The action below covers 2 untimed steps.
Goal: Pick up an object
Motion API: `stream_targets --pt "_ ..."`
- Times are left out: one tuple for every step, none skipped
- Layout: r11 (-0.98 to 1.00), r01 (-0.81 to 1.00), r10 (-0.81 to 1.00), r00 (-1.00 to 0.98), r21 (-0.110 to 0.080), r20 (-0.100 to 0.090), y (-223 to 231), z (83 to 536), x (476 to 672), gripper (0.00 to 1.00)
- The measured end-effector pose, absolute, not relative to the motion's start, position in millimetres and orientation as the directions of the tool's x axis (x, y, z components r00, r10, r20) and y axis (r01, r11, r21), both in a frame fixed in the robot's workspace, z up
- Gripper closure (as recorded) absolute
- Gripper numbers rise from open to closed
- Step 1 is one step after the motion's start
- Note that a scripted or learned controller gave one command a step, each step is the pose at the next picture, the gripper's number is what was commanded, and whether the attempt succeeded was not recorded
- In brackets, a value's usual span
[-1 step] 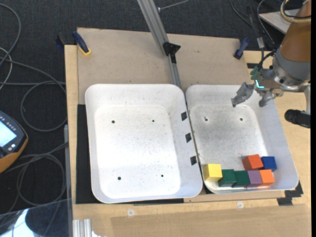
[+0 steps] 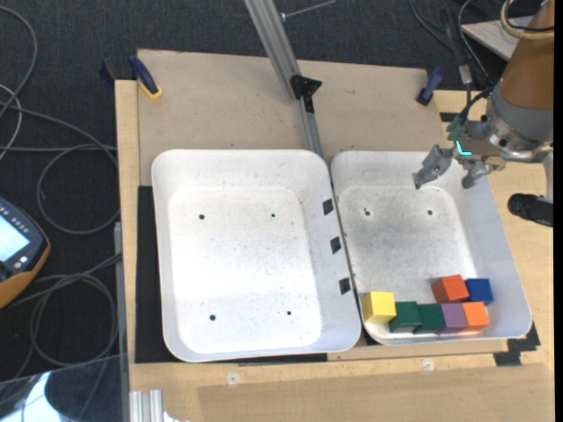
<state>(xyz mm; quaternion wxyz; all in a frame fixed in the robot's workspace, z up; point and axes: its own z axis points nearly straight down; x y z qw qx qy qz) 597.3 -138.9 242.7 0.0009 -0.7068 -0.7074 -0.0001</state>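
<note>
Wooden bench bears two white bins on dark carpet.

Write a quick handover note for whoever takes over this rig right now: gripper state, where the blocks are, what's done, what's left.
Gripper: open, holding nothing, hovering over the far right corner of the right bin.
Blocks: all clustered along the right bin's near edge: yellow block, two green blocks, purple block, two orange blocks, blue block.
Left bin: no blocks in it.
Done: no pick yet.
Left: move to the near edge, descend onto one block, close, lift. The yellow one at the cluster's end looks easiest.
</note>
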Motion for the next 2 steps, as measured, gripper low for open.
stream_targets --pt "-0.001 1.0 1.0 0.001 -0.008 0.002 -144.9 183.3 591.1 0.0" --pt "0.001 1.0 1.0 -0.001 -0.007 0.002 -134.0 130.4 589.4 0.0"
